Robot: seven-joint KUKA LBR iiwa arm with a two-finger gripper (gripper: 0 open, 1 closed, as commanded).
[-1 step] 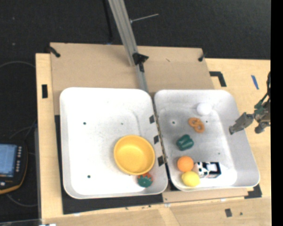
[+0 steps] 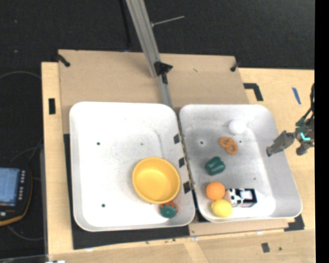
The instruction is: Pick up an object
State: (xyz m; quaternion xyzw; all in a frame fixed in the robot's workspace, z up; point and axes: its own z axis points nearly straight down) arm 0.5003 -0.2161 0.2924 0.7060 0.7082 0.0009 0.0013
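At the right edge of the frame, the end effector (image 2: 288, 142) hung over the right rim of the right shallow white bin (image 2: 279, 174), holding nothing; whether it was wide or narrow could not be told. In that bin lay a white ball (image 2: 237, 126), a brown pretzel-shaped piece (image 2: 228, 144), a green pepper-like toy (image 2: 214, 165), an orange ball (image 2: 215, 190), a yellow lemon-like fruit (image 2: 221, 208) and a black-and-white block (image 2: 243, 197). The left white bin (image 2: 98, 147) held a yellow plastic bowl (image 2: 156, 179) and, touching it, a small green-and-red toy (image 2: 168, 209).
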